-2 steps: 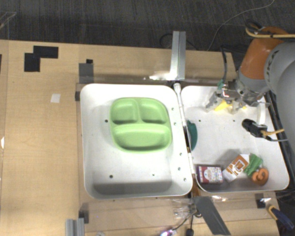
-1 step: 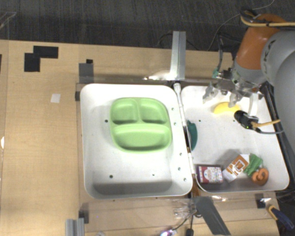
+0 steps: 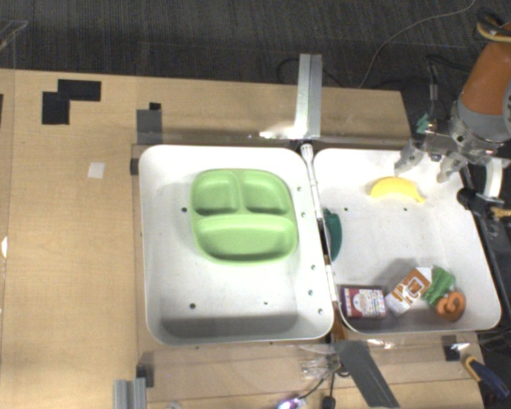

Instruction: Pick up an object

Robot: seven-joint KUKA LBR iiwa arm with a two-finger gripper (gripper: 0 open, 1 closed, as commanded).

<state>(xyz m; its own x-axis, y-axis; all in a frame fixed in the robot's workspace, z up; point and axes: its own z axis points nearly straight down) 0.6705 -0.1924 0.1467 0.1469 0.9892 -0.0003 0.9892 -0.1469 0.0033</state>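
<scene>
Two white bins sit side by side on the wooden surface (image 3: 68, 254). At frame left, the left bin (image 3: 166, 305) carries a green divided plate (image 3: 242, 214), its long axis running left to right, two small wells toward the top and one wide well toward the bottom. On the divider between the bins a dark green thing (image 3: 333, 233) lies with its long axis up and down the frame; I cannot tell what it is. The right bin (image 3: 443, 245) has a yellow banana-like piece (image 3: 397, 189) in its upper middle, long axis roughly left to right. Along its lower edge lie a dark purple packet (image 3: 363, 302), a small orange and white carton (image 3: 411, 289) tilted, a green piece (image 3: 441, 282) and an orange piece (image 3: 451, 305), all close together. My jaws (image 3: 432, 162) hang at the upper right of that bin, just right of the yellow piece, fingers spread with nothing between them. Dark carpet (image 3: 196, 15) fills the top of the frame behind the surface.
</scene>
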